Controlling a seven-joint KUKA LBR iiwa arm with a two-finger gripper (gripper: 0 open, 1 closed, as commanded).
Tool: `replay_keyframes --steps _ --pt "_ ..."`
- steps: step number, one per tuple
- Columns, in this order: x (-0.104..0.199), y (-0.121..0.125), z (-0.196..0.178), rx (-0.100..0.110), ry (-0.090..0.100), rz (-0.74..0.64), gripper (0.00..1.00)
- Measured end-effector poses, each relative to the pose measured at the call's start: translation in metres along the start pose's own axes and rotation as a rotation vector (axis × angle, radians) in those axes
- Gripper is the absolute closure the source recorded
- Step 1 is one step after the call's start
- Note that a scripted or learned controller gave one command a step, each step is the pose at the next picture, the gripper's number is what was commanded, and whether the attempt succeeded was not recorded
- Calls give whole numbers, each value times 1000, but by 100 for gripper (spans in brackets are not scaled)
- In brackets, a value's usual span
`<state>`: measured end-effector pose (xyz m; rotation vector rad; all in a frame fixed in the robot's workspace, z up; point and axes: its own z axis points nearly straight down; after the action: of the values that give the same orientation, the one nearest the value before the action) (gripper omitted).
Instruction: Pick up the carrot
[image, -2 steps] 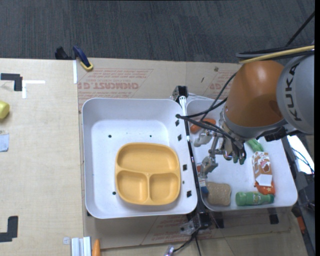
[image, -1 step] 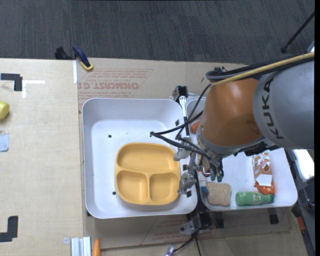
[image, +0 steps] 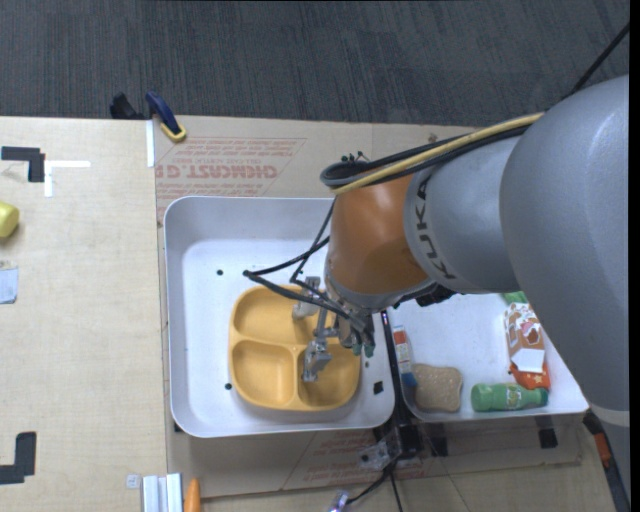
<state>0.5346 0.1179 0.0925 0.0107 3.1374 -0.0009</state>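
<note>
My gripper (image: 318, 358) hangs low over the yellow divided plate (image: 262, 360) in the left bin (image: 200, 300), above the plate's right-hand compartments. The grey arm with its orange band (image: 375, 240) reaches in from the right and covers the back right of the left bin and much of the right bin. I can make out nothing carrot-shaped on the parts of the plate or bins that show.
The right bin (image: 570, 395) holds a brown spongy block (image: 437, 388), a green bottle (image: 510, 397), an orange-and-white packet (image: 525, 345) and a small red-and-white tube (image: 402, 350). A yellow object (image: 6, 220) lies at the far left of the bench.
</note>
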Motion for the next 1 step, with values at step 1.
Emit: replay_keyframes --steps 1 --pt "-1 -1 -11 3 1 -2 100"
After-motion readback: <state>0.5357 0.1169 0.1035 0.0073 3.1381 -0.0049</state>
